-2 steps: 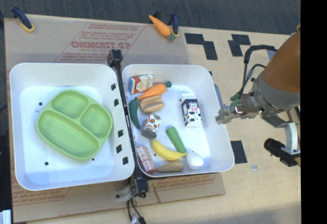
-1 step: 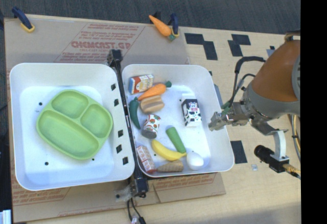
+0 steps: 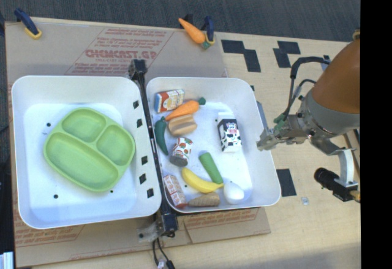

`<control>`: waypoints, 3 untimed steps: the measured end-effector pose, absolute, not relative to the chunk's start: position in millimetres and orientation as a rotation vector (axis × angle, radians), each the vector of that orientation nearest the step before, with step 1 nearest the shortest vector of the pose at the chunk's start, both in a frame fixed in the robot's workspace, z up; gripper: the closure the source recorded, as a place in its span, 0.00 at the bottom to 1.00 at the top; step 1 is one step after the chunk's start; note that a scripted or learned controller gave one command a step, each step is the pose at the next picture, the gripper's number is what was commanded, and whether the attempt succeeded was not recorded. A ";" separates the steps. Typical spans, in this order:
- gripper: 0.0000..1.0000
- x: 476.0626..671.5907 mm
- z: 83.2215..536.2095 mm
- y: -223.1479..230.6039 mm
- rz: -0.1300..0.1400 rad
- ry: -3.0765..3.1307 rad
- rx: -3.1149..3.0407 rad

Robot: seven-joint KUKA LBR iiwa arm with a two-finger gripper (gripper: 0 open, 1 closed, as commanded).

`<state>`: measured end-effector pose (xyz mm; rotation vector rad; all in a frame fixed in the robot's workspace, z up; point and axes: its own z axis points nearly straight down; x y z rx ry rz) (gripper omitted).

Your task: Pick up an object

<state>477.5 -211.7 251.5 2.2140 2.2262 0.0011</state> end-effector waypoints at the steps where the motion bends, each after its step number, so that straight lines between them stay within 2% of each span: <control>1: 1.00 476.5 228.2 -210.8 -0.003 2.231 2.215; 2: 1.00 477.6 260.4 -211.7 0.002 2.225 2.214; 3: 1.00 476.4 220.0 -210.7 -0.003 2.230 2.216</control>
